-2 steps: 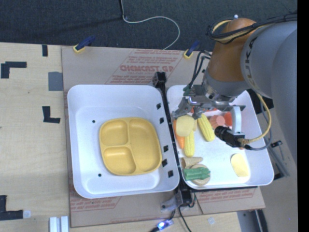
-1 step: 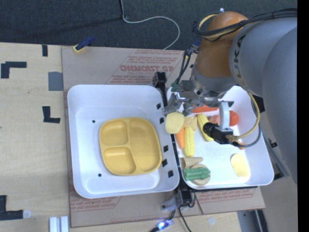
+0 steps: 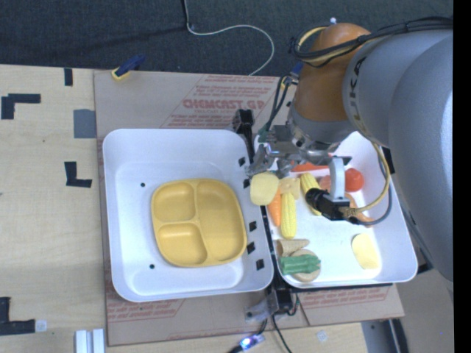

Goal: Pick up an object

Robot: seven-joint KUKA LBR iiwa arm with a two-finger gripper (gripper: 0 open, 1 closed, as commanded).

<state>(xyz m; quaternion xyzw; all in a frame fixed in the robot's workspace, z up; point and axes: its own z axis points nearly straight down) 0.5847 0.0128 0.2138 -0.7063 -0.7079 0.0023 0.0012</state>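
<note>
The grey arm's 2-finger gripper hangs over the right white bin's left edge; whether anything is pinched cannot be told. Just below it lies a pale yellow rounded toy, beside a corn cob. A yellow sectioned plastic tray sits in the left white bin.

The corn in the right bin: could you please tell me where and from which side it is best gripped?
Probably across the middle of the corn, coming straight down from above. It lies flat and long, running up and down the view, so fingers closing across its narrow width should fit. A carrot lies tight against its left side and the hand hovers near its top end, so the left finger has little room.
</note>
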